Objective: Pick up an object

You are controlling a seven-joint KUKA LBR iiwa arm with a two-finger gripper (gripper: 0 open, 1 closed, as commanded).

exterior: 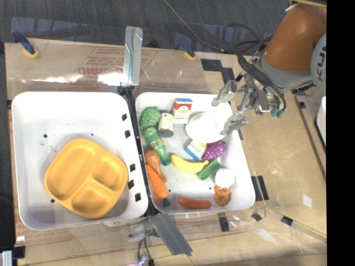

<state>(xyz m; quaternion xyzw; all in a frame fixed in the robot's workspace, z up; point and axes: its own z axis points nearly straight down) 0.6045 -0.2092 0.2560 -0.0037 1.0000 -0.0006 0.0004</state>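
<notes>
My gripper (pixel 229 108) hangs over the far right corner of the right bin (pixel 242 177), its two fingers spread open and nothing between them. Just left of and below it lies a white round plate (pixel 203 127). Around that plate lie a purple grape bunch (pixel 215 149), a banana (pixel 186 164), a green pepper (pixel 208 170), a small blue-and-white carton (pixel 194 149), a red-and-white carton (pixel 182 108), a tin can (pixel 166 124), broccoli (pixel 149 118), a green bottle (pixel 157 144), two carrots (pixel 156 174), a sausage (pixel 194 203) and an orange bottle with a white cap (pixel 223 187).
The left bin (pixel 33 115) holds a yellow sectioned tray (pixel 86 176). A taped divider (pixel 133 143) runs between the bins. The arm's orange band (pixel 297 35) and cables sit at the upper right, beyond the right bin's rim.
</notes>
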